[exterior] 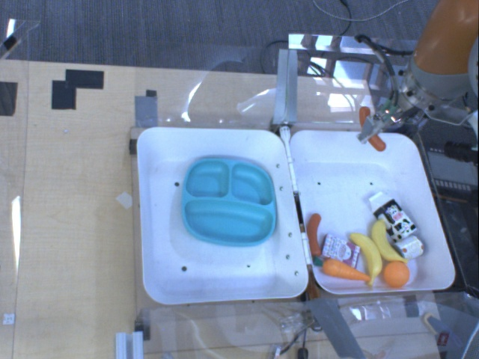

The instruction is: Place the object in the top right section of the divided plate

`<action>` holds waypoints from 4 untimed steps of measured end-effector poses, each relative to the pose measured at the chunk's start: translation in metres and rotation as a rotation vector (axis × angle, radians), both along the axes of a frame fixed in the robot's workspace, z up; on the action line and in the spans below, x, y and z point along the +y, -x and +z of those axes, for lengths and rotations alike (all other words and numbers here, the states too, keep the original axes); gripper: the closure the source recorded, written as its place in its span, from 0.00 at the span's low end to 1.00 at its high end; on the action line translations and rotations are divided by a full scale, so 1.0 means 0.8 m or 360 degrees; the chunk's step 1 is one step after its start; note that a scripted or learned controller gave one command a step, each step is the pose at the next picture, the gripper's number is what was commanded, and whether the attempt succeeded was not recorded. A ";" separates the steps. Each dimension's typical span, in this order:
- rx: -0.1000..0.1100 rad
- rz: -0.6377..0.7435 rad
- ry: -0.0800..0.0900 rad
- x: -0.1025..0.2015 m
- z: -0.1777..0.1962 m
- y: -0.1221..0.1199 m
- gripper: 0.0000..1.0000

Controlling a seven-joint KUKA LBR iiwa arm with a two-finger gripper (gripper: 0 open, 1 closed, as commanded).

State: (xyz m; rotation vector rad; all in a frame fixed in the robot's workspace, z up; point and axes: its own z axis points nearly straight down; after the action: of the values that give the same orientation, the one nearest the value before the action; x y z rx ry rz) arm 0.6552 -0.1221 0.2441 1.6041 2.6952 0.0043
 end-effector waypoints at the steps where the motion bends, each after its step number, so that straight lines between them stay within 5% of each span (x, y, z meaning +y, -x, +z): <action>1: 0.0006 0.0489 0.0000 0.084 -0.034 0.019 1.00; 2: 0.0006 0.0814 0.0001 0.178 -0.035 0.058 1.00; 3: 0.0006 0.0812 0.0001 0.178 -0.035 0.058 0.00; 4: 0.0000 0.0812 0.0000 0.179 -0.023 0.056 1.00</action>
State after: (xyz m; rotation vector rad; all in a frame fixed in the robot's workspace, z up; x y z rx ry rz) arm 0.6103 0.0214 0.2254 0.8724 3.0136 0.0067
